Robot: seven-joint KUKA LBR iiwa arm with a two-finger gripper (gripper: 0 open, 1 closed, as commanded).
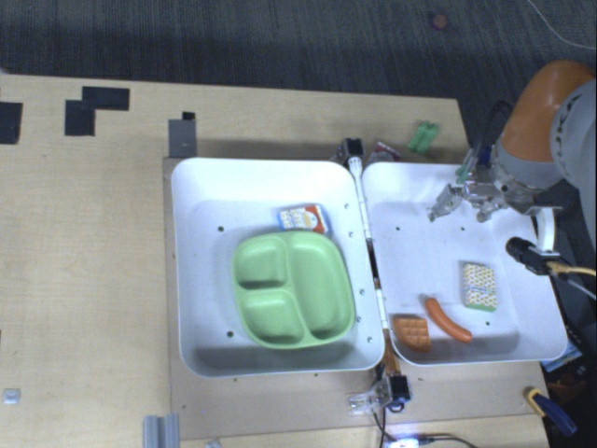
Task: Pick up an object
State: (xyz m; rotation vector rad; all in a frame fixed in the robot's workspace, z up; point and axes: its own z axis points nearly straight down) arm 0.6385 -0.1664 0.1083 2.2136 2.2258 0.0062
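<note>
Pale wood table [84, 278] under dark grey carpet at top of the camera view; black tape patches [93, 108] near its left rear corner. Two shallow white bins side by side.

Left bin [201, 250]: green divided plate [294, 287], three compartments, sits centre-right on the floor. Small printed carton [303, 218], orange and white, lies just behind the plate, touching or nearly touching its rear rim.

Right bin [401, 250]: orange sausage-shaped toy [447, 319] lies at a slant near the front wall. Brown waffle-like piece [411, 331] just left of it, in the front left corner. Patterned packet [478, 286], pale with small dots, lies right of centre, apart from the sausage.

Green object [423, 137] rests on the table behind the right bin.

Arm enters from the right, orange band [541, 110] above the wrist. Gripper [459, 203] is over the rear part of the right bin, fingers spread apart, nothing between them. It stands well apart from the packet and the sausage.
</note>
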